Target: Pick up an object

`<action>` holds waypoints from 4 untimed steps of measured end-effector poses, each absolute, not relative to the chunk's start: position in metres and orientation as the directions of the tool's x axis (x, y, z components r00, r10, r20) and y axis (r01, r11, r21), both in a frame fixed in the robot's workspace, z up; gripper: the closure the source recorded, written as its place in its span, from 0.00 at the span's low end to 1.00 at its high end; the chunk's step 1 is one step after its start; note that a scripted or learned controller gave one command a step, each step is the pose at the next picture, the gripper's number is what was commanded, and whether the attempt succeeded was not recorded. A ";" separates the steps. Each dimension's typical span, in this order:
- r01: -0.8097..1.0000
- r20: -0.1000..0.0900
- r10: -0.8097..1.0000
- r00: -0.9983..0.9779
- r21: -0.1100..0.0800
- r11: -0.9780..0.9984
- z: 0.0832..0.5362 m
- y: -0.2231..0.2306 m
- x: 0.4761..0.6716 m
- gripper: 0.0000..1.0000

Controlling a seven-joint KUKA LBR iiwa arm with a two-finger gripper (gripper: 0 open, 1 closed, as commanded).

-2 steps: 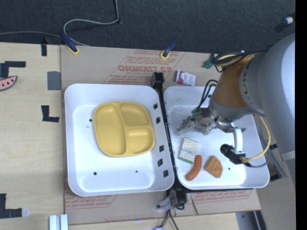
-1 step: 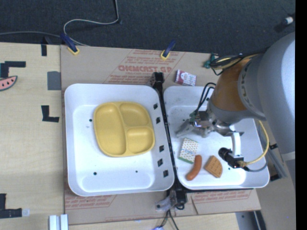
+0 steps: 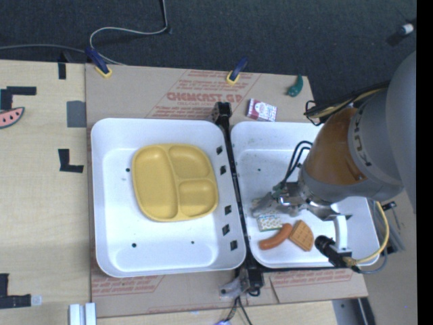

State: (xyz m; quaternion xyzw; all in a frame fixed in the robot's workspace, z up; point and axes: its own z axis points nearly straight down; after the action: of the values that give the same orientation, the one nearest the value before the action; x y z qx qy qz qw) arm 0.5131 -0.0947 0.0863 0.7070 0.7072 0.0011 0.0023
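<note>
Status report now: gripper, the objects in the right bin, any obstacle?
Gripper low in right bin, nothing seen held. Hot dog, waffle and small speckled block lying just below it. Yellow tray alone in left bin, not obstructing.

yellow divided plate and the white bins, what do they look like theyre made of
Yellow divided plate: likely moulded plastic, matte with a soft sheen; one even colour and rounded compartment ridges.
Left white bin and right white bin: probably thin formed plastic, smooth and slightly glossy, with rounded corners and rolled rims. Coated metal cannot be ruled out.

Robot lab bench, clamped cardboard sheet (image 3: 203, 97), white bins (image 3: 108, 181), cables (image 3: 128, 29)
</note>
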 end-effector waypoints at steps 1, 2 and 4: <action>1.000 -0.002 1.000 -0.001 0.005 0.001 0.086 -0.099 0.608 0.00; 1.000 -0.003 1.000 -0.002 0.003 0.002 0.096 -0.099 0.608 1.00; 1.000 -0.004 1.000 -0.003 0.002 0.003 0.105 -0.099 0.608 1.00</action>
State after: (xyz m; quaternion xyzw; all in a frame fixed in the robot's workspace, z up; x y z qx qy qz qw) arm 0.6078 -0.0989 0.1048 0.7061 0.7081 -0.0007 0.0020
